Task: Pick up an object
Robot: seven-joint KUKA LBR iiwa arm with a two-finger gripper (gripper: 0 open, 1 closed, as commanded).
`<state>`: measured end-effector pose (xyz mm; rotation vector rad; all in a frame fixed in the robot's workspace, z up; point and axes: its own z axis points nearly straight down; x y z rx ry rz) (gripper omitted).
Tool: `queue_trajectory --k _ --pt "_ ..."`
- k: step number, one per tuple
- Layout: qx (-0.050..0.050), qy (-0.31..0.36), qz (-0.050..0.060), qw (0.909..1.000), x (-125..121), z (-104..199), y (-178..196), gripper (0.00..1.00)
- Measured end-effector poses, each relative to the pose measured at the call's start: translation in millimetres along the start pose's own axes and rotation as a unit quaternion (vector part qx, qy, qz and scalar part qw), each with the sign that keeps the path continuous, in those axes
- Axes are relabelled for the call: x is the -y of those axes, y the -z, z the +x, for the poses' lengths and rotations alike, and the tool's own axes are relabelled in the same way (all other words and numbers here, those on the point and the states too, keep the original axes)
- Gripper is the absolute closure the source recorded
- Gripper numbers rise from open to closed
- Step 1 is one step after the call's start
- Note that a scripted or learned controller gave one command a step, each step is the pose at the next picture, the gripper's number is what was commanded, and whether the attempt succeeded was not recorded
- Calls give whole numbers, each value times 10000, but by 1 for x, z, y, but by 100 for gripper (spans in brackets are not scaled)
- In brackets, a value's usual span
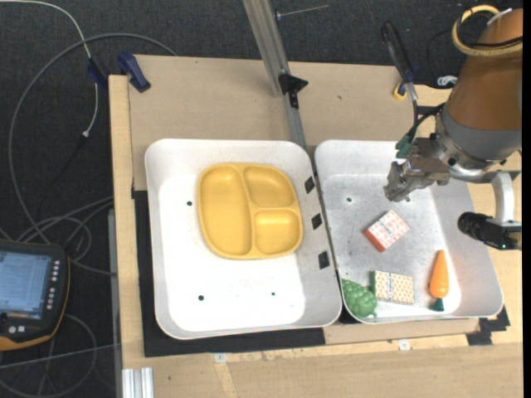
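**benchwatcher:** Camera view from above: the gripper (401, 187) hangs over the upper part of the right bin (469, 305), and I can't tell how it's set. Nothing visibly in it.

**kuka_fan:** Where's the stuff to grab?

**benchwatcher:** All in the right bin. A small red-and-white box (387, 230) sits just below the gripper, apart from it. Along the lower edge: a green toy (359, 299), a patterned packet (392, 287) beside it, then a carrot (439, 276). The left bin (166, 222) has a yellow divided plate (249, 210).
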<state>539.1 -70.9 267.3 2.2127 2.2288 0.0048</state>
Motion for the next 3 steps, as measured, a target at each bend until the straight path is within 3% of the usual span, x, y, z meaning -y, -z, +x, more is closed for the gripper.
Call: queue_trajectory --k 1,3 --pt "-6 -3 25 10000 -13 54 -13 100" --pt "-3 -3 -1 10000 -54 154 -4 100"
